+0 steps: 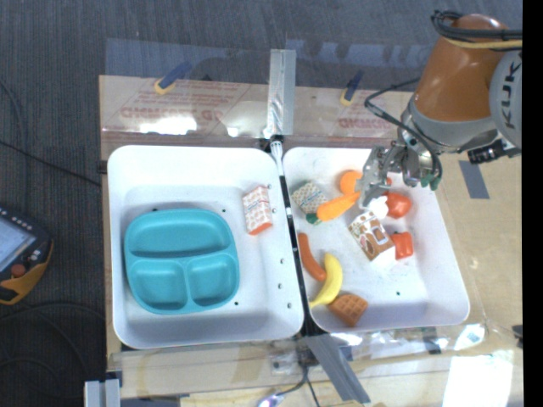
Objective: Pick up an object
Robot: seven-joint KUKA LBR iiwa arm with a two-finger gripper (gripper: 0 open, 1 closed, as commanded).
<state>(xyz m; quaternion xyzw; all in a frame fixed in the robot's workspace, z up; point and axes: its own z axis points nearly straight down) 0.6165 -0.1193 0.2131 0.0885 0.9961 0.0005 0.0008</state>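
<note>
Carrot (338,207) lies in the right bin (450,291) near its back wall, beside a checkered block (309,197) and an orange ball (349,180). Just right of it the claw (379,184) hangs over a red-and-white piece (392,205); whether it is spread or pressed together I cannot tell.

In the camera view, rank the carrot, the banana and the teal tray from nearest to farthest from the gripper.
1. Carrot, right bin, just left of the gripper.
2. Banana, right bin, toward its near edge.
3. Teal tray, left bin.
</note>
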